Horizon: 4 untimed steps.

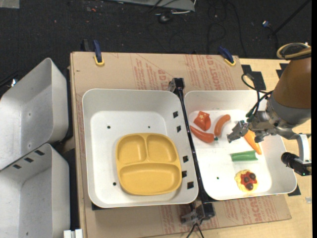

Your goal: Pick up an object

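Observation:
My gripper [239, 132] hangs over the right bin [277, 182], in its upper middle. An orange carrot [253, 144] lies just below and to the right of it, partly under the wrist. A green bean-like piece [243, 156] lies below the gripper. To its left are an orange-red sausage [222, 124], a red pepper chunk [202, 119] and a long red piece [202, 135]. A small yellow item with red dots [246, 180] rests near the bin's front. Nothing shows as held.
The left bin [99, 113] holds a yellow divided plate [148, 163]. A black divider [185, 133] runs between the two bins. Two white tubs [29, 113] stand off the bench at the left. Cables hang near the arm at the right.

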### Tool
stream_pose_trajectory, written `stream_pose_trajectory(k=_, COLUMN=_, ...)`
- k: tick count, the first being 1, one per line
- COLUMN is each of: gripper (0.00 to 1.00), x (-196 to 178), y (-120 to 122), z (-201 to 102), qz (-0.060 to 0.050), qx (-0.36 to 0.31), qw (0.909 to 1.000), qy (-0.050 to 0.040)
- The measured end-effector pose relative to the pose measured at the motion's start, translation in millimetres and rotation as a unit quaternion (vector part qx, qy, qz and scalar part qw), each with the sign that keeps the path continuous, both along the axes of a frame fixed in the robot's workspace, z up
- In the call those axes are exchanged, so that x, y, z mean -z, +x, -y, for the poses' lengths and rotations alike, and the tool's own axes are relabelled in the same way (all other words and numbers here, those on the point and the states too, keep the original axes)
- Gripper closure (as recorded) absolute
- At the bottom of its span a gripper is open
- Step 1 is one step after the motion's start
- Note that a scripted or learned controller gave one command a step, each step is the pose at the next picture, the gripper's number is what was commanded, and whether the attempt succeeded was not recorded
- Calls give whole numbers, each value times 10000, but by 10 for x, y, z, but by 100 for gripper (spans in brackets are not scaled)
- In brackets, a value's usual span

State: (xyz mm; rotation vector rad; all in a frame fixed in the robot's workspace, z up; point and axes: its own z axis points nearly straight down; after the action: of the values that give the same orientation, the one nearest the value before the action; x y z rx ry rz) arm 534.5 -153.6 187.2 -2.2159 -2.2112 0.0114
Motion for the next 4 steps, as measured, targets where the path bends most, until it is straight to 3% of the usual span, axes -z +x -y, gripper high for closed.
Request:
stream_pose_trajectory(k=1, gripper=0, x=-64, y=32, z=-2, qz=61, qx=-14, qw=10000, qy=-11)
stream_pose_trajectory(k=3, gripper=0, x=933, y=79, z=-59, qz=38, qx=-6, qw=10000, qy=-7)
stream_pose_trajectory(k=4, gripper=100, x=799, y=94, z=-54, qz=66, qx=1, qw=10000, qy=-14)
